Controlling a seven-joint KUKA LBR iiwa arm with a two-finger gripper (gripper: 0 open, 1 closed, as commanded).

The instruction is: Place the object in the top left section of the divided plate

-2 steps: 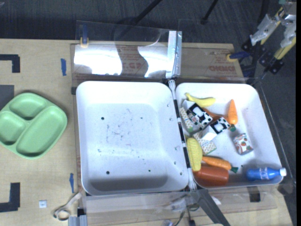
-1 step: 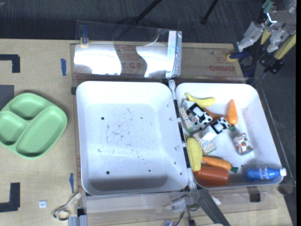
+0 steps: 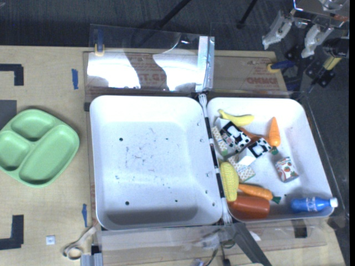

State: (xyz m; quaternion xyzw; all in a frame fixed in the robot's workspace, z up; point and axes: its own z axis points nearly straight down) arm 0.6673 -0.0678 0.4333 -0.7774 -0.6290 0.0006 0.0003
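The green divided plate (image 3: 36, 147) lies on the bench at the far left, outside both bins, with nothing in its three sections. The right bin (image 3: 310, 148) holds several toy foods: a banana (image 3: 236, 117), a carrot (image 3: 274, 131), a corn cob (image 3: 229, 179), a second carrot (image 3: 255, 191), a red piece (image 3: 249, 206), a blue bottle (image 3: 310, 204), a small carton (image 3: 286, 169) and black-and-white boxes (image 3: 237, 138). My gripper (image 3: 292, 37) hangs high beyond the right bin's far edge, open, with nothing between its white fingers (image 3: 274, 33).
The left bin (image 3: 111, 121) sits between the plate and the right bin. A clear plastic sheet (image 3: 150, 65) stands behind the left bin. Black tripod legs cross the background at the top.
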